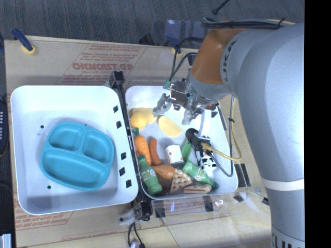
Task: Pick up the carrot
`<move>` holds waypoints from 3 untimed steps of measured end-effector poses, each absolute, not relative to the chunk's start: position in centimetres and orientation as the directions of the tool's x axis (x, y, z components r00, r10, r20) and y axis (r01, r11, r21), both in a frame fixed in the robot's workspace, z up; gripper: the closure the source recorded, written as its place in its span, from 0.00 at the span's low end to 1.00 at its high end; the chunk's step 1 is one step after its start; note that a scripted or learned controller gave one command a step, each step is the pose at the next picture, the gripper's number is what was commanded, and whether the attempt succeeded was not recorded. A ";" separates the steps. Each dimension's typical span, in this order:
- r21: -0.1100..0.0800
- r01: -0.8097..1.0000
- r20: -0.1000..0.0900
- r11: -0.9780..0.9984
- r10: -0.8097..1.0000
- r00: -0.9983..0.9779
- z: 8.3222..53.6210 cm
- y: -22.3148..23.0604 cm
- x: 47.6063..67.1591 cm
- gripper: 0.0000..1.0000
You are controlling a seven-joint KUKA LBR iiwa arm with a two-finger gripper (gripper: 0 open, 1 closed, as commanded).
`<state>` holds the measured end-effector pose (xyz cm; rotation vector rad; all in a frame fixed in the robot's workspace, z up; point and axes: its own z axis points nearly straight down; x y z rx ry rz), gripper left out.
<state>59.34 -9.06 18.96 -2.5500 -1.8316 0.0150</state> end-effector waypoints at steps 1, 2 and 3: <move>-0.010 0.922 -0.005 -0.387 0.922 0.387 10.4 -9.4 61.1 0.00; -0.017 0.925 -0.006 -0.380 0.925 0.380 11.3 -9.3 61.1 1.00; -0.018 0.925 -0.006 -0.380 0.925 0.380 11.3 -9.3 61.1 0.00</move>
